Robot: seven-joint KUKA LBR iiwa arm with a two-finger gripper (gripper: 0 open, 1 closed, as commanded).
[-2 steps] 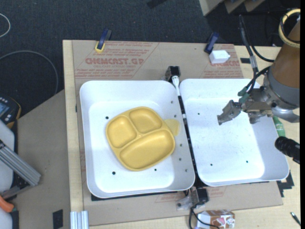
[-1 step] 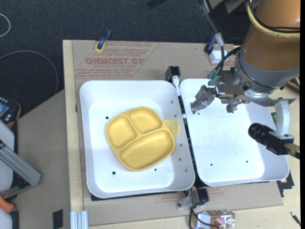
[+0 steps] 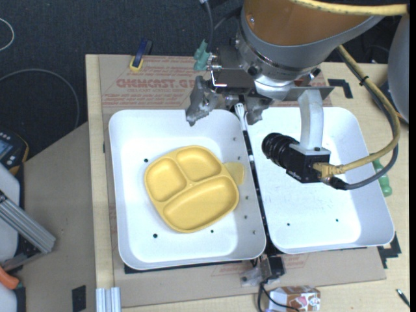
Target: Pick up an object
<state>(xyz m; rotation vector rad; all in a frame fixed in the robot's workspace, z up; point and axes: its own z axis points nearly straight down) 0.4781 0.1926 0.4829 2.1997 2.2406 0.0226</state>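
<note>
A yellow three-compartment plate (image 3: pixel 190 188) lies in the left bin (image 3: pixel 130 142), a little right of its middle. A small flat yellow piece (image 3: pixel 236 171) pokes out from under the plate's right edge. My gripper (image 3: pixel 225 113) hangs over the back edge of the bins, near the ridge between them and beyond the plate. Its two fingers (image 3: pixel 196 109) stand wide apart, open, with nothing between them. The arm's grey and orange wrist (image 3: pixel 305 18) fills the top of the view above it.
The right bin (image 3: pixel 325 220) has a black cylindrical unit (image 3: pixel 289 156) on a white bracket hanging over it, with a yellow cable running off right. A green object (image 3: pixel 385 181) sits at its right rim. A blue and yellow clip (image 3: pixel 139 55) lies on the board behind.
</note>
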